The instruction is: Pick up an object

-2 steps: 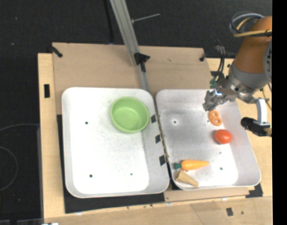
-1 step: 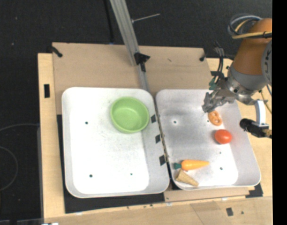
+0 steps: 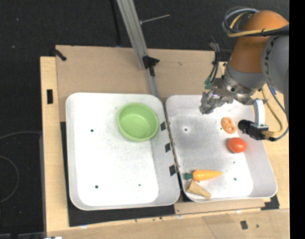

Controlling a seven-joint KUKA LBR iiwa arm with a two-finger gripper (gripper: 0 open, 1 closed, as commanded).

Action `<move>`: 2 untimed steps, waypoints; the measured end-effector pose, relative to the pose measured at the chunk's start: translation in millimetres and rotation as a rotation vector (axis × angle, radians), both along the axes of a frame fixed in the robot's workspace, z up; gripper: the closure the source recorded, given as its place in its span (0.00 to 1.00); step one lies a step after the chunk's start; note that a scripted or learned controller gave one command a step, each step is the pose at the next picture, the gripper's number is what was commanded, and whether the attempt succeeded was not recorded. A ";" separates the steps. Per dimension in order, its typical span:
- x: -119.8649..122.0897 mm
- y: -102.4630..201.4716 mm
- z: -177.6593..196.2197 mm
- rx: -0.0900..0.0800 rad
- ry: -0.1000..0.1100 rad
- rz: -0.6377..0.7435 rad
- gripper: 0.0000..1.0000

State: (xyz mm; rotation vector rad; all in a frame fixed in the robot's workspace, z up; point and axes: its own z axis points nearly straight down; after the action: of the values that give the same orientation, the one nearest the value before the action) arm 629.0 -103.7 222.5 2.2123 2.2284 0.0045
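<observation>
Claw [image 3: 208, 106], grip state impossible to tell, above right bin [image 3: 192, 143]; egg [image 3: 228, 125] just beside, tomato [image 3: 236, 145] farther off.

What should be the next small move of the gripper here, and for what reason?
Probably a short shift toward the small orange object, then down. The gripper sits over the upper part of the right bin with nothing seen between its fingers, and that object lies closest, nearer than the red tomato and carrot.

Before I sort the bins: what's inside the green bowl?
The green bowl in the left bin shows only its own green inside. Its near wall hides a little of the floor.
</observation>
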 end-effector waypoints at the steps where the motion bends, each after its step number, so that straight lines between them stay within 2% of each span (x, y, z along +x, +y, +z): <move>1: 6.4 55.4 14.0 0.001 0.000 0.001 1.00; 2: 9.0 107.7 5.8 0.000 0.004 0.000 1.00</move>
State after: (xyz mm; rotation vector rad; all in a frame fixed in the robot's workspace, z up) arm 638.0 4.0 228.3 2.2149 2.2301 0.0002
